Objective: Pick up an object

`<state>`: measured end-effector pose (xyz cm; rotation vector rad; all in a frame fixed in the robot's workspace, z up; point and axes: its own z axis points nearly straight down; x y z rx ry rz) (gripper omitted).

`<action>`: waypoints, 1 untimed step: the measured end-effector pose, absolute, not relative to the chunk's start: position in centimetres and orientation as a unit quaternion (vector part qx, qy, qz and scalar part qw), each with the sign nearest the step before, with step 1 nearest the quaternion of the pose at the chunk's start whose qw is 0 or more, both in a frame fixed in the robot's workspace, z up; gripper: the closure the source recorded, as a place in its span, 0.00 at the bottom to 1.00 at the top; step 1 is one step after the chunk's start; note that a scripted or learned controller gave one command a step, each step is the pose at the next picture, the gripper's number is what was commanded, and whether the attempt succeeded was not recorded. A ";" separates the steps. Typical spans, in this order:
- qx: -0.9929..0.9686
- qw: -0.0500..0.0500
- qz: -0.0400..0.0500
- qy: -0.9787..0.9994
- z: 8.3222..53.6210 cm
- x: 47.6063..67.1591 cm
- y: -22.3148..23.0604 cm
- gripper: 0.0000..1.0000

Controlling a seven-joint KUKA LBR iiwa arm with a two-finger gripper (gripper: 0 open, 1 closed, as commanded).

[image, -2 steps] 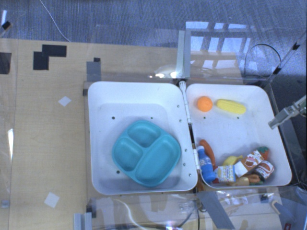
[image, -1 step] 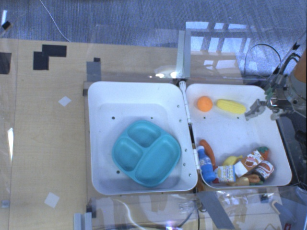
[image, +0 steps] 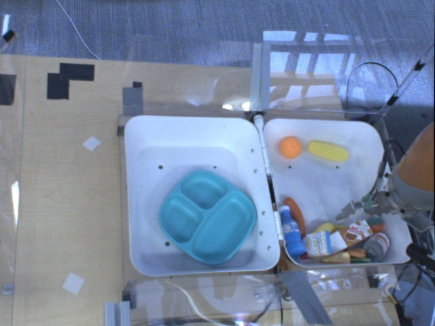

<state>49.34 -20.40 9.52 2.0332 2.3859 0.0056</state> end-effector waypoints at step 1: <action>0.537 0.009 0.003 0.844 9.0 49.2 -14.5 0.00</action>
